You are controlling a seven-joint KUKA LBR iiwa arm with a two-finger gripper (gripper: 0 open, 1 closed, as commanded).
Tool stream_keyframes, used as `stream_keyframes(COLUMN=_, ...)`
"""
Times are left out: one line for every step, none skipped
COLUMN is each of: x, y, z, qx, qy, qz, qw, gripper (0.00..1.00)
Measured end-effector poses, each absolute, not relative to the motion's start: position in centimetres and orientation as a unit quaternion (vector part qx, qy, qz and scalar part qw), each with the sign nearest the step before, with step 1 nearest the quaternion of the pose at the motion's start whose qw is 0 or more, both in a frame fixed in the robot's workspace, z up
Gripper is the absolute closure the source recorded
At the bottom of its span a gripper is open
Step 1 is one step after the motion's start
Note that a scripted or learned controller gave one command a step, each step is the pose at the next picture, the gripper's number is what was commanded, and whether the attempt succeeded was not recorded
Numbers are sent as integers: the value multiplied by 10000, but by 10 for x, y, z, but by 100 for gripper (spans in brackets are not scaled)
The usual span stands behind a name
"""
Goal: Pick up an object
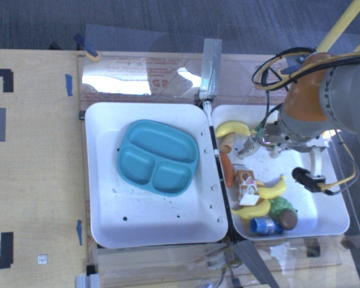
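The right bin (333,218) holds the objects. A yellow banana (233,128) and a tan roll (227,141) lie at its far left corner, with an orange carrot (228,168) just below them. A small printed box (246,183), two more yellow bananas (273,189) (252,209), a green piece (281,206), a blue can (264,225) and a brown ball (287,219) crowd the near left part. My gripper (259,149) hangs low over the bin floor just right of the roll, open, with bare white floor between its fingers.
A blue divided plate (158,158) lies in the left bin (108,221). The arm's orange band (303,98) and looping cables (276,71) hang over the right bin's far side. A black fitting (307,179) sticks out over the bin's right half.
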State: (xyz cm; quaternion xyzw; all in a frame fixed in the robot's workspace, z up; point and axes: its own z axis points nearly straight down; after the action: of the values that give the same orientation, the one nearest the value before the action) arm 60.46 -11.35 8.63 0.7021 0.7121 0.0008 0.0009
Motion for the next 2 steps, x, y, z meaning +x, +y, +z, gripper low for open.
stream_keyframes(x=658, y=-118, z=82, qx=7274, qy=6858, qz=-138, qw=-186, gripper=0)
stream_keyframes(x=659, y=-109, z=83, qx=7606, qy=6490, qz=-148, qw=-85, gripper=0)
